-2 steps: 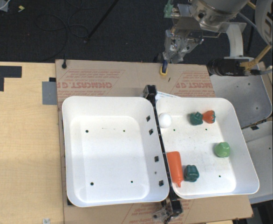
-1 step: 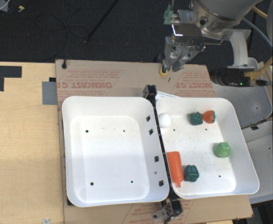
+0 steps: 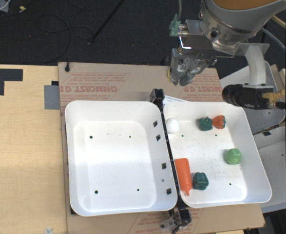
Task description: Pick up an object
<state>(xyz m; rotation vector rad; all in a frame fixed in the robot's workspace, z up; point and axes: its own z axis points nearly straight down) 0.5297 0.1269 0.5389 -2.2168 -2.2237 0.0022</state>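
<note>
Orange carrot (image 3: 183, 174) at bin's 7 o'clock: light, stiff, slick; pinch mid-length; gripper (image 3: 183, 75) state can't tell

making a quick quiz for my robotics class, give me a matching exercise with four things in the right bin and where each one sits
Things:
1. white ball
2. orange carrot
3. light green ball
4. red piece

Places:
A. near the bin's right wall, about halfway down
B. along the divider, in the near part of the bin
C. far part of the bin, touching a dark green piece
D. far left corner, against the divider

Pairs: 1-D, 2-B, 3-A, 4-C
</note>
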